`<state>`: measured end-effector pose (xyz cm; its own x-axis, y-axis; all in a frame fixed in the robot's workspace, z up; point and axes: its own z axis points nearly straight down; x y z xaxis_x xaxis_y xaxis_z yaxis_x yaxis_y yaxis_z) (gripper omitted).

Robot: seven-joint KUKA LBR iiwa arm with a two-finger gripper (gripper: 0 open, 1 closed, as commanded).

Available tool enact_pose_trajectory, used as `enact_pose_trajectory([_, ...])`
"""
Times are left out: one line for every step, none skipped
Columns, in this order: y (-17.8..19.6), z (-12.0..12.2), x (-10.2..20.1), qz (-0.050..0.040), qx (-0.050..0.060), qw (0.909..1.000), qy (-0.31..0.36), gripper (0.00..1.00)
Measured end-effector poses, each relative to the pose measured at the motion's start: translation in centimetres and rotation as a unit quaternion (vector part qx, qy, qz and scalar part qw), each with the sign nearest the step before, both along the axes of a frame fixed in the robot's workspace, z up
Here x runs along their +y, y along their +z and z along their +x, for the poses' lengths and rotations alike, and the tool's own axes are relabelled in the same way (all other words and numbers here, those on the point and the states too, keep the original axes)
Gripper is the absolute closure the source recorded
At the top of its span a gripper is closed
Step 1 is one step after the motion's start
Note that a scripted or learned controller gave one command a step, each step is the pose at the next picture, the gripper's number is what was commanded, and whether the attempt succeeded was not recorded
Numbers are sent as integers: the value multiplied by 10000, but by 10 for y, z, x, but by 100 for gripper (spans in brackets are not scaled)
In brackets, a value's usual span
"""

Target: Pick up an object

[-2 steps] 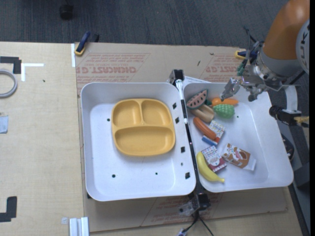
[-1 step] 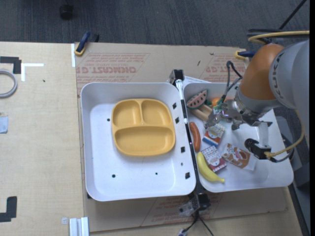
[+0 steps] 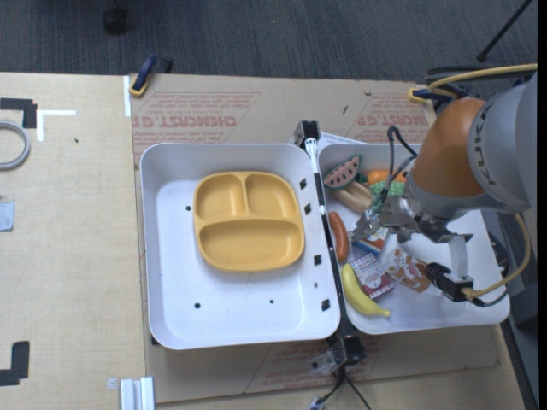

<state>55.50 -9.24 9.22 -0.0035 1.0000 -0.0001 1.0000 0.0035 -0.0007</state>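
Note:
The right bin (image 3: pixel 444 313) holds a pile of toy food. A yellow banana (image 3: pixel 361 295) lies along its front left wall, and a red sausage (image 3: pixel 340 234) lies just behind it. A watermelon slice (image 3: pixel 344 172) and an orange piece (image 3: pixel 377 177) sit at the back, next to a tan wooden block (image 3: pixel 353 197). Red and white packets (image 3: pixel 376 273) lie in the middle. My gripper (image 3: pixel 379 224) hangs low over the bin's centre left, above the packets and close to the sausage. The arm's orange band (image 3: pixel 453 152) hides the back right of the bin.
The left bin (image 3: pixel 171 297) holds a yellow divided plate (image 3: pixel 249 219). A clamp (image 3: pixel 307 132) joins the bins at the back and another (image 3: pixel 345 348) at the front. Cables (image 3: pixel 479 290) trail from the wrist over the right bin. A blue-handled tool (image 3: pixel 143 73) lies on the cardboard behind.

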Motion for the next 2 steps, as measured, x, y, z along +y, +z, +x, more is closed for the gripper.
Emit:
enact_pose_trajectory([10,1,0,-3,-6,10000,-10,100])
enact_pose_trajectory([100,21,54,-3,-9,9929,1193,100])
